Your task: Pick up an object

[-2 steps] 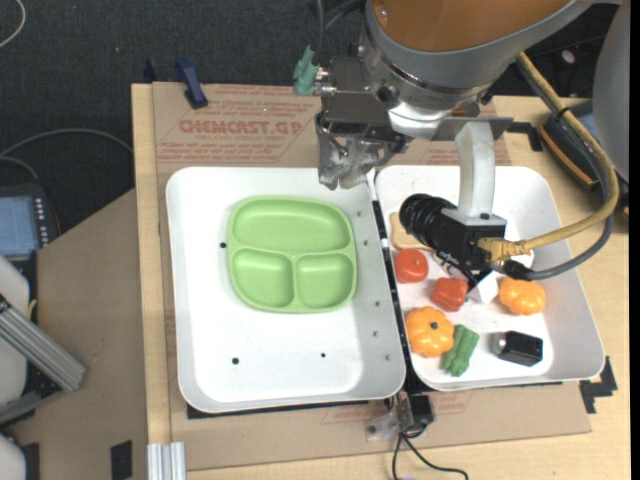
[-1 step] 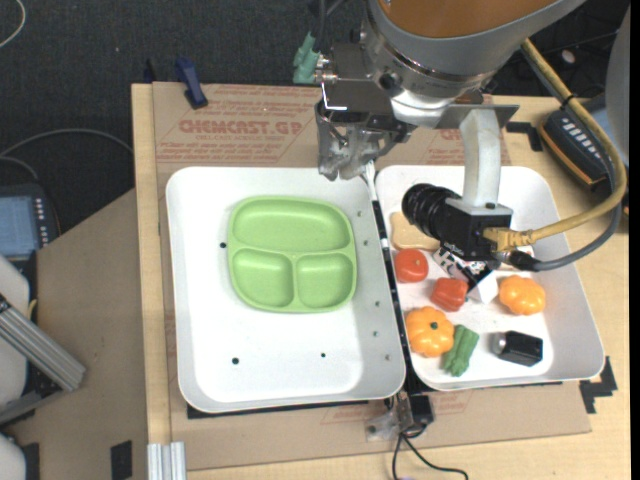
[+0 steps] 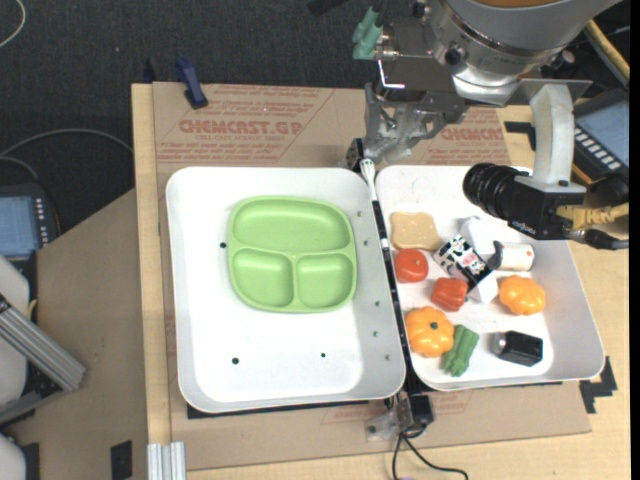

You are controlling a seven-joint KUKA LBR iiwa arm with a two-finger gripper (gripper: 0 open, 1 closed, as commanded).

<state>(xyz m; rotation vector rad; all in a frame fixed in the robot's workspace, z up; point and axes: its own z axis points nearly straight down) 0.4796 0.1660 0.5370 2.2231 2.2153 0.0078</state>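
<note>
**Gripper parked at bin edge; crowded pick zone poses slip and collision risk**

Position. The gripper [image 3: 400, 133] hangs at about 12 o'clock of the scene, over the far rim where the two bins meet. Whether the jaws are spread or pressed together cannot be told; nothing is seen pinched between them.

Task items. All candidates lie in the right bin [image 3: 580, 343]: a tan bread slice [image 3: 414, 231] at its 10 o'clock, a red tomato [image 3: 411, 265] and a red pepper [image 3: 449, 292] toward centre, an orange pumpkin [image 3: 429, 331] and a green vegetable [image 3: 460, 351] at 7 o'clock, a black block [image 3: 519, 347] at 5 o'clock, an orange fruit [image 3: 521, 295] at 4 o'clock, and a black-and-white patterned carton [image 3: 461, 257] at centre. The left bin [image 3: 200, 348] holds a green divided plate [image 3: 292, 253].

Risks, as judged:
- Items sit touching or just beside one another; a descent on one may nudge or pinch a neighbour.
- Rounded pieces such as the tomato and the pumpkin may roll out of a closing grasp.
- A black cylindrical fixture [image 3: 505, 198] overhangs the right bin at 1 o'clock; the wrist could foul it.
- Straight down from here would strike the bin rims.

Legible writing. The cardboard sheet [image 3: 250, 118] on the surface reads "CHEMCAST GP". The carton's markings are too small to read.
</note>
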